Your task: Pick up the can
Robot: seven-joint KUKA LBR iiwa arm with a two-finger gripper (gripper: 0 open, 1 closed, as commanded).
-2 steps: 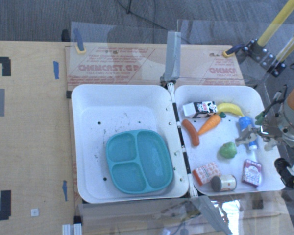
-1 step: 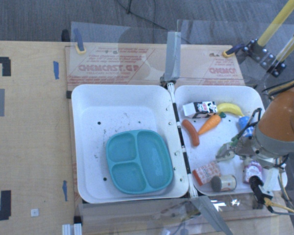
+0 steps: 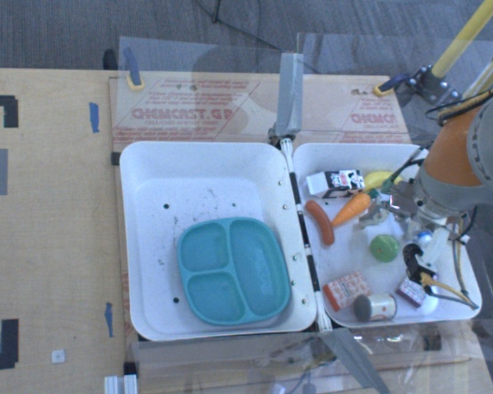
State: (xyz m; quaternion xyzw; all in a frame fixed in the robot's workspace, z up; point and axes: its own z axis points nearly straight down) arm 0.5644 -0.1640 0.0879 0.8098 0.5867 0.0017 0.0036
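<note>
The can (image 3: 374, 306) lies on its side near the front edge of the right bin (image 3: 468, 290); it has a cream body and a grey end facing left. My gripper (image 3: 397, 208) hangs over the middle right of that bin, below the orange band (image 3: 448, 150) of the arm. It is well behind the can and apart from it, close above a green ball (image 3: 384, 248).
The right bin also holds a red carton (image 3: 345, 290) touching the can's left, a small box (image 3: 413, 292), a carrot (image 3: 351, 209), a sausage (image 3: 320, 222), a banana (image 3: 378, 179) and a black-and-white item (image 3: 337, 180). A teal divided plate (image 3: 232, 269) lies in the left bin (image 3: 140, 220).
</note>
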